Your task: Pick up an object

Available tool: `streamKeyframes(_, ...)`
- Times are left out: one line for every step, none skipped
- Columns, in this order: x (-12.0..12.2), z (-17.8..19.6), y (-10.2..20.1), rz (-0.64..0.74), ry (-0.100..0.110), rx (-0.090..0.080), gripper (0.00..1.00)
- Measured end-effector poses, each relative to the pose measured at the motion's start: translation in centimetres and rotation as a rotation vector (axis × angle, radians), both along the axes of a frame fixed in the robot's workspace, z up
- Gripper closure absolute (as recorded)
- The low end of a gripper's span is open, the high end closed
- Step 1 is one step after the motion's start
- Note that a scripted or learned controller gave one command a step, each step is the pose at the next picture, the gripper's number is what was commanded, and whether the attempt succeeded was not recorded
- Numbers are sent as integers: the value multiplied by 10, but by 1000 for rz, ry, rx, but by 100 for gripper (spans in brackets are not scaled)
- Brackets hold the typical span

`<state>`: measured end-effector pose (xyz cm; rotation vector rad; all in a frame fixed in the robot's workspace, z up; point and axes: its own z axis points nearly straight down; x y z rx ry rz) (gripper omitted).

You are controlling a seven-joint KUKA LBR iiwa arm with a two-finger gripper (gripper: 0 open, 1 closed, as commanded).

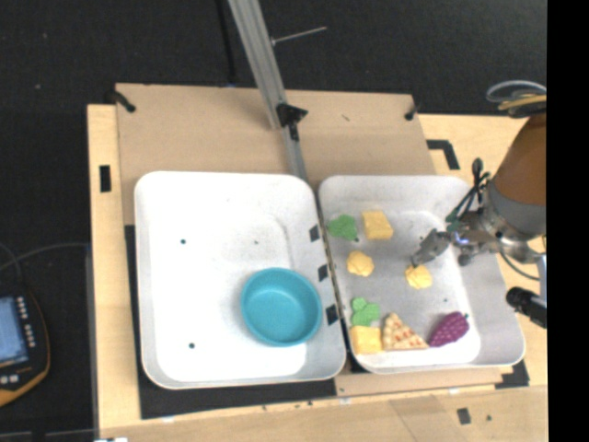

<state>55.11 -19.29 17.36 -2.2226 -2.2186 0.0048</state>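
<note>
1. Left bin [184, 210]: holds a blue bowl [281, 306] at its near right; the rest of that floor is bare white. Not in play for this grasp, by my reading.
2. Right bin [405, 191], left part: green piece [343, 226] and yellow block [376, 225] at the far side, a rounded yellow piece [360, 264] nearer, then a green piece [365, 311] touching a yellow block [365, 340] against the near wall.
3. Near wall, further right: pizza-slice toy [401, 333], purple grapes [448, 329] just beside it.
4. Likely target: small yellow piece [419, 276], mid-bin, alone.
5. Gripper [433, 247]: low over the bin, just far-right of that yellow piece; nothing seen between the fingers. Whether they are wide or narrow, I cannot tell; too blurred.
6. Risks (judgement): the fingers sit off-centre from the piece, so closing could nudge it away or pinch air. The piece is small and rounded, so it may squirt out. A descent too deep would strike the bin floor.
</note>
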Motion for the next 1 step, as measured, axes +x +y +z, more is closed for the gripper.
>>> streamKeyframes(1, -42, 0, -1, 0, 0, 0)
